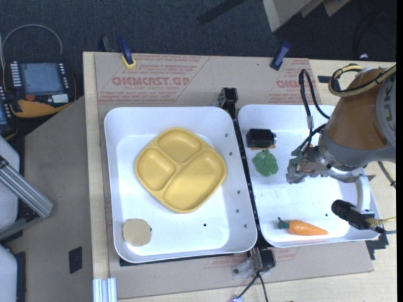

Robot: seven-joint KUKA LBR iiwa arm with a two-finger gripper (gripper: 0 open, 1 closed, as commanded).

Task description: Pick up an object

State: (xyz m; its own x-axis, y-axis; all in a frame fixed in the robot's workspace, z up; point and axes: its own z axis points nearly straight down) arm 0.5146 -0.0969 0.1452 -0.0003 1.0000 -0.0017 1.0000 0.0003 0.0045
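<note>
Two white bins sit side by side in front of you in the camera view, and your arm (359, 121) comes in from the right, its orange band bulking over the right bin (277, 230). You've got the wrist bent down and leftward, with the gripper (296, 172) low over the middle of that bin, tip pointing toward the bin's left half. Whether the pincer is released or clenched, I cannot tell from this angle; nothing is visibly caught in it.

Your candidates in the right bin: a green leafy piece (265, 163) just left of the gripper, a small black block (260, 138) just above that near the left wall, and an orange carrot (305, 228) lying flat near the front edge, apart from the gripper.

Over in the left bin (119, 162), a yellow divided plate (181, 168) sits in the centre, and a tan round disc (136, 231) rests at the front left corner.
</note>
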